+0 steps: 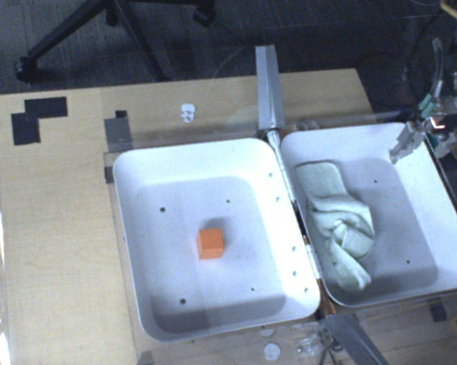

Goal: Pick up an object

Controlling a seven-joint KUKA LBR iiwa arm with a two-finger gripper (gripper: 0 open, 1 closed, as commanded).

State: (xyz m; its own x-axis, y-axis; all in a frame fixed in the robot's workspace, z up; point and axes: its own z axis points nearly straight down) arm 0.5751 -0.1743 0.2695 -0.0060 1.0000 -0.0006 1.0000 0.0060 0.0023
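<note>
Left bin (135, 231): one orange cube (211, 243) sits on the floor near the middle, slightly toward the near edge, clear of all four walls. Untouched, flat on the bin floor.

Right bin (440, 266): a pale cloth (338, 223) lies crumpled along the bin's left side, running from the far-left area down toward the near-left corner. It rests on the floor, not lifted.

Gripper (402, 146): hangs over the far-right corner of the right bin, at the rim, well apart from the cloth and further from the cube. Jaw opening cannot be told at this size; nothing is seen held.

Progress: judged not begun. Both candidate objects lie in their bins. Remaining: travel to one, descend, close, lift. The cloth is the nearer target.
</note>
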